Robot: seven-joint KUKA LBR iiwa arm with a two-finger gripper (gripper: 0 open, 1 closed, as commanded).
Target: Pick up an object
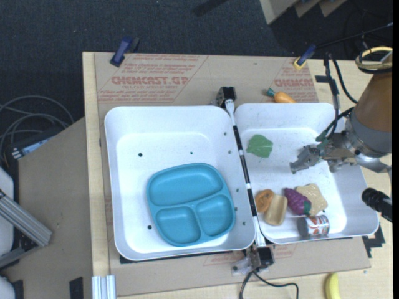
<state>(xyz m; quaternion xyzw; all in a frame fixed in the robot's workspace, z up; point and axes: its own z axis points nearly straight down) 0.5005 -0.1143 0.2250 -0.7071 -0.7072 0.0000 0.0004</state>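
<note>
gripper [303, 160]: over the right bin [349, 223], fingers look slightly apart, gripping nothing
leaf [260, 146]: left of gripper, apart
left bin [124, 167]: blue tray [190, 203]

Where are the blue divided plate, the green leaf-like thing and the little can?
Blue divided plate [187, 201]: camera view, centre ridge.
Green leaf-like piece [260, 146]: camera view, its middle.
Small can [317, 225]: camera view, its side label.

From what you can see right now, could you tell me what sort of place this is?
Probably a robotics lab bench set up for grasping trials: two white bins clamped side by side on a board, toy food and a blue divided plate in them, a robot arm reaching in, loose cables around.
</note>
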